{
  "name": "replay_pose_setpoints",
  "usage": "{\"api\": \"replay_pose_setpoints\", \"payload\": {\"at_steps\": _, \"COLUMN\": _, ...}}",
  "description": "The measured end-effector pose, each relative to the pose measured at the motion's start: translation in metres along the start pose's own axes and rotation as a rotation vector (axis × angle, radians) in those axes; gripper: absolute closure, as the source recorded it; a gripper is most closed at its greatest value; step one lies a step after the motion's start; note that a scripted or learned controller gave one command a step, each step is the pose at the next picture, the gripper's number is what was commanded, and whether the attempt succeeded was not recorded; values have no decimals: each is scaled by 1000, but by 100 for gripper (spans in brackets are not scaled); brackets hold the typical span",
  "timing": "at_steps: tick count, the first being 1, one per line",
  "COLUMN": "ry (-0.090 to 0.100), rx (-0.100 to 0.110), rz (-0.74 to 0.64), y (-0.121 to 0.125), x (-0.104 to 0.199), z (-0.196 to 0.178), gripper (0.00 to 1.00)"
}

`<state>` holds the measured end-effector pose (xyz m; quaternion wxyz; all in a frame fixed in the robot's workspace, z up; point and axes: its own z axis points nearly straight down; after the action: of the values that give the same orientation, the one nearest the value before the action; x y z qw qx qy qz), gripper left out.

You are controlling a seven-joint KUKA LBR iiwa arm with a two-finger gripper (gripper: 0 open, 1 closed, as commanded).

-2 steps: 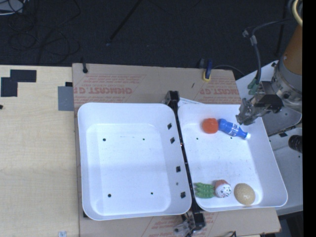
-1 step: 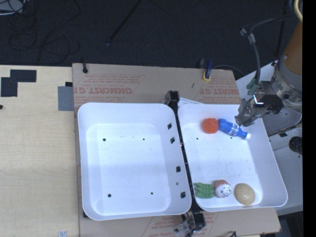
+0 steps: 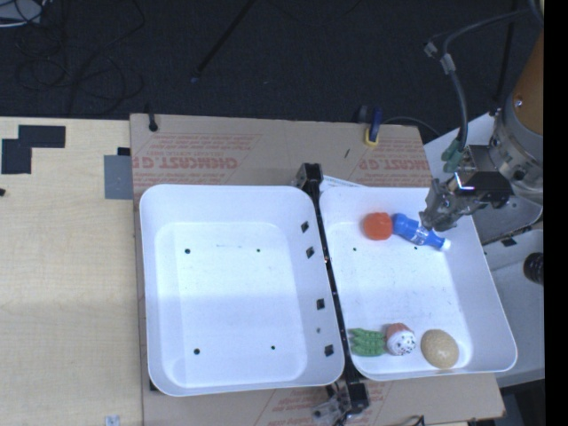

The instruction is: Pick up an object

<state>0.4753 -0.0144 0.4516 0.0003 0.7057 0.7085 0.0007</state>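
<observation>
The gripper (image 3: pixel 435 221) hangs over the far right part of the right bin (image 3: pixel 475 278), directly above the right end of a blue bottle (image 3: pixel 417 231) that lies on its side. Whether the gripper is released or clenched cannot be told from this slant — dark parts overlap there, and nothing is clearly seen caught in it, so the bottle reads as lying on the bin floor.

The bottle is the likely target. It looks like small, light, rigid plastic with a paler cap end toward the right. Being round and smooth, it would probably roll or squirt sideways if pinched off centre; the safest hold looks to be across the middle of its body, square to its long axis. An orange ball (image 3: pixel 377 225) sits just beside its left end, near enough that a nudged bottle could knock it.

At the near edge of the same bin lie three more things in a row: a green toy (image 3: pixel 366 341), a white ball (image 3: pixel 400 340) with dots and a reddish top, and a tan egg (image 3: pixel 439 348). The egg and balls would roll as easily; the green toy looks soft, but its shape is too small to make out. The left bin (image 3: pixel 160 264) lies alongside.

Hidden parts matter here — the bottle's right end is partly covered by the gripper, and the arm (image 3: pixel 524 140) is cut off at the right edge of the view.
</observation>
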Motion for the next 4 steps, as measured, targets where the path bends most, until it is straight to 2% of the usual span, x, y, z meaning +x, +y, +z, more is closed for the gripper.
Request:
{"api": "replay_pose_setpoints", "payload": {"at_steps": 1, "ry": 0, "rx": 16, "rz": 3, "y": -1, "x": 22, "z": 146, "gripper": 100}}
{"api": "replay_pose_setpoints", "payload": {"at_steps": 2, "ry": -2, "rx": 4, "rz": 5, "y": 51, "x": -7, "z": 165, "gripper": 100}}
{"api": "replay_pose_setpoints", "payload": {"at_steps": 3, "ry": 0, "rx": 0, "rz": 0, "y": 68, "x": 35, "z": 118, "gripper": 100}}
{"api": "replay_pose_setpoints", "payload": {"at_steps": 4, "ry": -1, "rx": -3, "rz": 7, "y": 40, "x": -5, "z": 48, "gripper": 100}}
